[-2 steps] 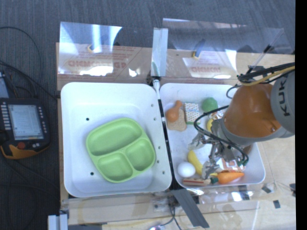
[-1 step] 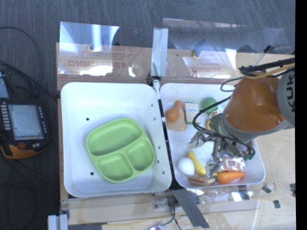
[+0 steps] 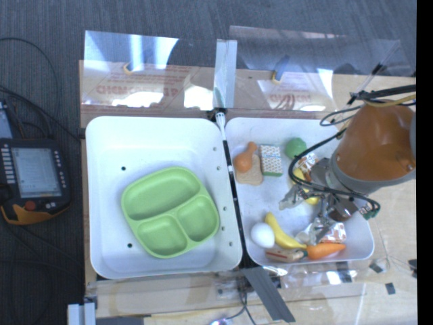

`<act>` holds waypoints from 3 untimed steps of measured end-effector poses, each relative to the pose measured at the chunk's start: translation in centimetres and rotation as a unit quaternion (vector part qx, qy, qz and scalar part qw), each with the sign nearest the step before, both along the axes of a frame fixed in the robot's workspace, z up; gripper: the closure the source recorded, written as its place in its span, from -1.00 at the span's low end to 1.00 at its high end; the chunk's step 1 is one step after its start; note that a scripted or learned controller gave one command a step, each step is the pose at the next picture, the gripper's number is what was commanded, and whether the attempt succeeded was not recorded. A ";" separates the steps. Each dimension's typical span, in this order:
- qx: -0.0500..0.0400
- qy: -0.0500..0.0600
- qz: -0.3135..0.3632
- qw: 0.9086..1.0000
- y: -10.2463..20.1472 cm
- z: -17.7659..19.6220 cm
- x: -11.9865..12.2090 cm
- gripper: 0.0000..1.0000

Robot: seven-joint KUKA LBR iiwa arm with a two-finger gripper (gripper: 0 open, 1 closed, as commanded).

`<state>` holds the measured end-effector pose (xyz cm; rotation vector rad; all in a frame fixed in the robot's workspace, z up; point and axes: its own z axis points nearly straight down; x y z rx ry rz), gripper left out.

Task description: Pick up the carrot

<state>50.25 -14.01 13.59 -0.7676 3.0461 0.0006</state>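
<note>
- Camera view: two white bins side by side on the bench; the left bin [image 3: 108,147] holds a green divided plate [image 3: 170,212].
- Right bin [image 3: 362,246]: the carrot [image 3: 325,250] lies at the near edge, beside a banana [image 3: 283,233], a white egg [image 3: 262,235] and a sausage-like piece [image 3: 284,255].
- Far end of the right bin: a green ball [image 3: 295,146], a small patterned box [image 3: 271,160] and an orange-and-tan item [image 3: 247,162].
- Gripper [image 3: 323,212]: hangs over the right bin, just above and behind the carrot; whether it is apart or together cannot be told.
- Arm: its orange band [image 3: 375,144] covers the bin's right side.
</note>
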 end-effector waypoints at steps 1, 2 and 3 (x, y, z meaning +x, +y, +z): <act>0.000 -0.001 0.001 1.000 0.2 0.9 0.1 1.00; -0.001 -0.003 -0.036 0.999 -3.4 7.6 0.0 1.00; 0.000 -0.003 0.058 0.998 1.1 13.6 1.6 1.00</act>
